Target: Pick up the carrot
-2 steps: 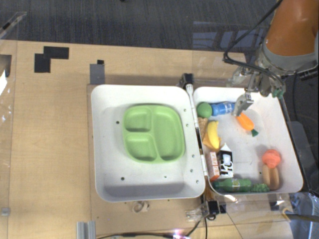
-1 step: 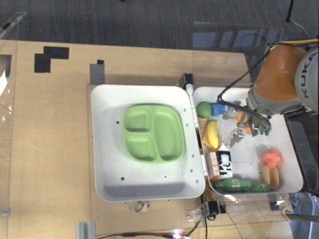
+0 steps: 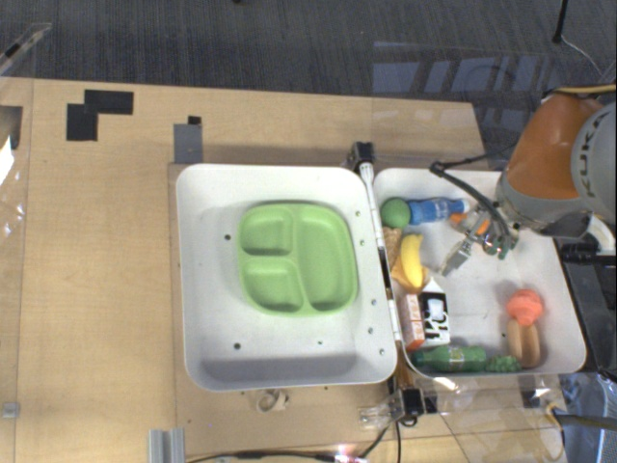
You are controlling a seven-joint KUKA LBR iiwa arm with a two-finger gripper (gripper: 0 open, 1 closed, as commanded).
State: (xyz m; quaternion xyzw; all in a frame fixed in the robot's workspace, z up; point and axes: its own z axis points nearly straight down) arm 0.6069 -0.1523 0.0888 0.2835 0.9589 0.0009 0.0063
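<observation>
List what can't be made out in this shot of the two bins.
- Gripper: too small and blurred in the camera view to tell whether it is open or shut.
- Carrot: no item in the right bin can be identified as one; the orange-pink item is blurred.
- Small box: print unreadable, too small.
- Arm: cut off by the right edge.

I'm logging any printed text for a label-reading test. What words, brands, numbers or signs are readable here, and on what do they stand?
No text can be read for certain.
Small carton in the right bin: black-and-white print, too blurred to read.
Blue bottle: label too small to read.
Arm housing at the right edge: dark letters, cut off and unreadable.
Green divided plate in the left bin: no markings visible.
</observation>
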